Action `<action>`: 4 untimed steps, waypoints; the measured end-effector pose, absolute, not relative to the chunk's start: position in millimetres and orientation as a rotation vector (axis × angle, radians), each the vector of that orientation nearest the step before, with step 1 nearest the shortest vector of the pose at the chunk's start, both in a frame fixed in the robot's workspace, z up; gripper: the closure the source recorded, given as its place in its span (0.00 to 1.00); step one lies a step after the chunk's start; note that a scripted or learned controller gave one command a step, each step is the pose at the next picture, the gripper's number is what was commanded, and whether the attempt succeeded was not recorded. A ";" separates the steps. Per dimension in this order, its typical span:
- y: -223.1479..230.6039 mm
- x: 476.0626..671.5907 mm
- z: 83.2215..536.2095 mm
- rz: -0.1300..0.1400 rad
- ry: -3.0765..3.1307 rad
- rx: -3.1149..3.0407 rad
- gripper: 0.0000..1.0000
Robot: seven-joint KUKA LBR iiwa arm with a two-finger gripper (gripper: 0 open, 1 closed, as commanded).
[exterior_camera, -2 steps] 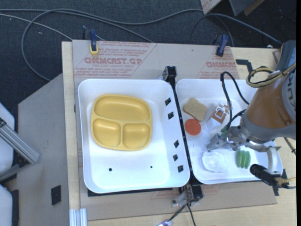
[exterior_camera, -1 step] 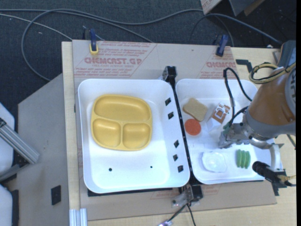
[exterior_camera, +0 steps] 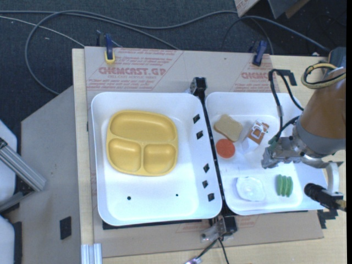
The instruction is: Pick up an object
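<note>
Gripper (exterior_camera: 273, 159), its grip state impossible to tell, hangs in the right bin (exterior_camera: 286, 104) just above the green object (exterior_camera: 284, 185), which looks light, small and firm, best pinched across its narrow width.

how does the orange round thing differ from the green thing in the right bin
The orange round thing is disc-like and plain orange-red; the green thing is longer, lumpy and green. The orange round thing lies near the bin's left wall, beside a tan bread-like piece; the green thing lies toward the right side, just below the hand. The green thing is nearer the hand. Both are small and rest loose on the right bin floor.
</note>
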State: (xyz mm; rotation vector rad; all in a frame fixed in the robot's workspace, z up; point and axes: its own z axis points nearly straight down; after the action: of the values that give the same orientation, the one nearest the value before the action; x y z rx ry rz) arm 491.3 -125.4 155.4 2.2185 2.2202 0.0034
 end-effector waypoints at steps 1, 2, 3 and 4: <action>-124.3 495.9 219.0 0.006 2.219 2.215 1.00; -124.4 497.3 260.2 0.006 2.219 2.216 1.00; -77.6 498.1 254.1 0.001 2.229 2.218 1.00; -17.5 516.5 246.5 0.003 2.229 2.214 1.00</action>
State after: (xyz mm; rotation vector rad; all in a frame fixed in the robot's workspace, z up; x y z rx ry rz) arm 516.5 -17.5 246.5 2.2144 2.2295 0.0029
